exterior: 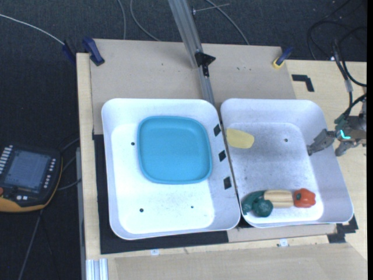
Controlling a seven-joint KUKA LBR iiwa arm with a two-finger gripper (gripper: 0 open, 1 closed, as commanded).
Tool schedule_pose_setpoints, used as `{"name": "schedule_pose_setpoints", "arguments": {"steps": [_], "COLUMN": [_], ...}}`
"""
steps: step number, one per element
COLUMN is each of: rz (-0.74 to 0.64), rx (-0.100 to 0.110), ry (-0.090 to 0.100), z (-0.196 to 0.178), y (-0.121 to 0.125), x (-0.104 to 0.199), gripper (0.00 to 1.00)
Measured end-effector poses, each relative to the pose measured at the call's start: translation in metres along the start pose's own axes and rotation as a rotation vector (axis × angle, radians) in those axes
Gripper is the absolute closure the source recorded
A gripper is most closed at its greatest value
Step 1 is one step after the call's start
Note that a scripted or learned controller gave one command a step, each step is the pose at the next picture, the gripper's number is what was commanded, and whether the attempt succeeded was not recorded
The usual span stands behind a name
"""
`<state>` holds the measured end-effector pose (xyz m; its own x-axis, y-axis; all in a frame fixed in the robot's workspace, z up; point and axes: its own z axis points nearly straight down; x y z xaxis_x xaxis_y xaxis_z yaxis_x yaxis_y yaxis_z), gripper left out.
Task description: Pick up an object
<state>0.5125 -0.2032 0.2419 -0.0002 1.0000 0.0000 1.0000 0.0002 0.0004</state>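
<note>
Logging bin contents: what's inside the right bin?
Right bin holds a yellow piece, a green item, a tan piece and a red item. Anything beneath them is hidden.

Grey 2-finger gripper (327, 146), small teal-green light on its body, dark cables above

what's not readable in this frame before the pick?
- Gripper, camera view: small and dark at the right bin's rim; finger state not readable.
- Arm: cut off by the view's right edge.
- Dark green round object, tan cylinder and red round object: crowded against the near wall; whether they touch or overlap is unclear, too small to identify.
- Pale yellow flat piece: too small to identify.
- Blue square plate, left bin: covers the floor beneath.
</note>
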Motion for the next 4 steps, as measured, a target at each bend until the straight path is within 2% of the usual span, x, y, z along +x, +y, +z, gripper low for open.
{"name": "schedule_pose_setpoints", "arguments": {"steps": [1,2,4], "rz": [0.0,0.0,0.0], "rx": [0.0,0.005,0.004], "ry": [0.0,0.001,0.001], "z": [0.0,0.061,0.148], "y": [0.0,-0.006,0.0], "x": [0.0,-0.002,-0.002], "gripper": [0.0,0.0,0.0]}}
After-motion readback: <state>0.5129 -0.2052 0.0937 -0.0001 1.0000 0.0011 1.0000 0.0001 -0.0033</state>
